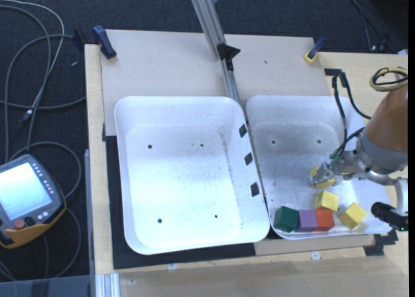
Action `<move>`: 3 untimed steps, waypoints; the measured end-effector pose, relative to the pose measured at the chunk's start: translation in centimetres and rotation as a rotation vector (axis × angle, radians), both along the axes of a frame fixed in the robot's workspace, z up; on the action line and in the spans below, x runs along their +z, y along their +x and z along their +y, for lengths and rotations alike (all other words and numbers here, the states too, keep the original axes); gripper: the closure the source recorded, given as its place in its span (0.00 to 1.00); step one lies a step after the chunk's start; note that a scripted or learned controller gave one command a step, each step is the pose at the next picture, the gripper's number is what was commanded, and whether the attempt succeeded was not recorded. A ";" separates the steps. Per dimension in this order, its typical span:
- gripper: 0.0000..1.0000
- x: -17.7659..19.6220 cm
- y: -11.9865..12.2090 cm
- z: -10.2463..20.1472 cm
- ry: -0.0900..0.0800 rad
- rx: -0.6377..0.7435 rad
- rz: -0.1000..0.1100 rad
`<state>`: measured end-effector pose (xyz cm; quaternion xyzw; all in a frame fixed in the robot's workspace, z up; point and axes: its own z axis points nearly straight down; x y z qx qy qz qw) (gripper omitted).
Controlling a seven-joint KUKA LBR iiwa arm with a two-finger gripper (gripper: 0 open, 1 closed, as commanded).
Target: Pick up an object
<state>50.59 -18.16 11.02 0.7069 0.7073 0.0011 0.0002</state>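
My gripper (324,174) reaches into the right bin (292,117) from the right, low over its floor near the right wall. A small yellow piece (319,172) shows at its tip, and I cannot tell whether it is gripped. Just below it lies a yellow cube (328,200). Along the bin's front edge sit a green cube (286,218), a purple cube (307,219), an orange cube (324,218) and another yellow cube (353,215).
The left bin (130,127) lies beside the right one, with a ridge carrying black clips (248,158) between them. A slanted metal pole (207,17) rises at the back. Cables (343,95) run down to the wrist on the right.
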 end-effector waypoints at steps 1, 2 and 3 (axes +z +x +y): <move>1.00 0.1 -2.5 8.1 0.003 0.007 0.002; 1.00 9.4 5.2 17.3 0.002 0.012 -0.010; 1.00 16.0 1.7 25.8 0.004 0.011 -0.003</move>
